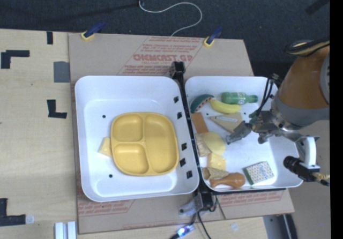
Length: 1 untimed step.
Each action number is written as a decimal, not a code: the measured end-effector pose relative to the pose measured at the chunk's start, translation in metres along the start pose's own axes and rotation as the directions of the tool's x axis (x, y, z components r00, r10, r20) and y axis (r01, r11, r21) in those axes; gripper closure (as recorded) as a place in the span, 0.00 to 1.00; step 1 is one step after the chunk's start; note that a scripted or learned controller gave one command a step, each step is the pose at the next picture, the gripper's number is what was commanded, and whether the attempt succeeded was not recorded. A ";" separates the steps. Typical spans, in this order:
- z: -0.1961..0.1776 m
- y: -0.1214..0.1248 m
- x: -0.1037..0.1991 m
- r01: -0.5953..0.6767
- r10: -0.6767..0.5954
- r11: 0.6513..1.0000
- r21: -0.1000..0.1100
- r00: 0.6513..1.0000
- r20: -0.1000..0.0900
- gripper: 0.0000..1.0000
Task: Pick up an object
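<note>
The jaws point(236, 136) hang low over the middle of the right bin point(278, 179), dark and pointing toward the divider; whether they are released or clenched I cannot tell, and nothing shows clearly between them. Just beside their tip lies a pale yellow rounded piece point(214, 141), with a tan wedge point(226, 120) a little above it. Further up sit a yellow banana point(225, 106) and a green bottle point(238, 97), the two touching or nearly so, and a green-edged watermelon slice point(199, 102) close to the divider. Toward the near edge of the same bin lie a brown drumstick-shaped toy point(228, 180) and a small patterned card or box point(258, 172). The grey arm point(303, 98) with its orange band enters from the right. The left bin point(88, 125) holds a yellow divided plate point(144, 143), with a pale yellow piece point(104, 147) tucked at its left edge. Both bins rest on cardboard point(155, 55) on the table
</note>
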<state>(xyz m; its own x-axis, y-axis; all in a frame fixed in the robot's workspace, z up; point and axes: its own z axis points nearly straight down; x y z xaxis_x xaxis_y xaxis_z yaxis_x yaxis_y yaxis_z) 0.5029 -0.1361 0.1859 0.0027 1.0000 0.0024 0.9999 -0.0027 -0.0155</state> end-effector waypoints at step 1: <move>-0.006 0.003 0.000 0.003 -0.003 1.000 -0.013 1.000 0.002 0.00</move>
<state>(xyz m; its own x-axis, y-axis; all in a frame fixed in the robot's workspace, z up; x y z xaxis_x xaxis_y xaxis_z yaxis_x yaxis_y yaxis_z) 0.5061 -0.1360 0.1920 -0.0005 1.0000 0.0006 1.0000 0.0005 -0.0030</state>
